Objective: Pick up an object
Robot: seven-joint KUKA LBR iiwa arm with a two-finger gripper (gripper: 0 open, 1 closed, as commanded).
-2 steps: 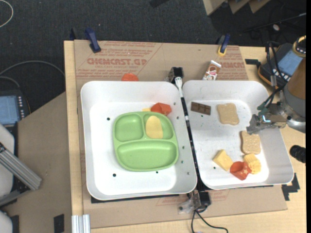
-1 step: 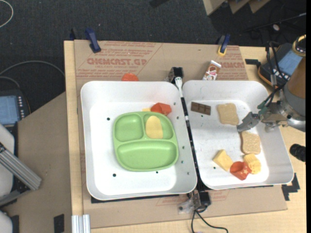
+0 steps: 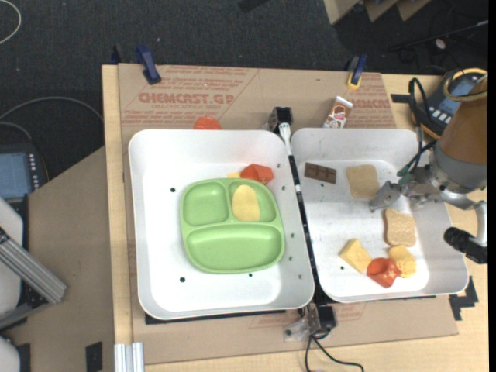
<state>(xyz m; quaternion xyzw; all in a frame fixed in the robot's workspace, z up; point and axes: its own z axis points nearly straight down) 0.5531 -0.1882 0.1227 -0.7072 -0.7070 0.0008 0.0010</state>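
The arm (image 3: 465, 149) is reaching in from the right, hanging over the right bin's (image 3: 333, 142) right side, with the gripper (image 3: 385, 197) sitting low near the bin floor; whether its jaws are wide or narrow cannot be told, and nothing is showing between them. Just left of it a tan cracker (image 3: 362, 181) is lying flat, with a brown bar (image 3: 320, 173) further left. Below the gripper a toast slice (image 3: 400, 227) is resting, and toward the front edge a cheese wedge (image 3: 356, 255), a red piece (image 3: 380, 270) and a yellow piece (image 3: 404, 261) are clustering together. In the left bin (image 3: 155, 208) a green tray (image 3: 231, 225) is holding a pale yellow piece (image 3: 246, 202), with an orange piece (image 3: 258, 173) touching its rear rim.
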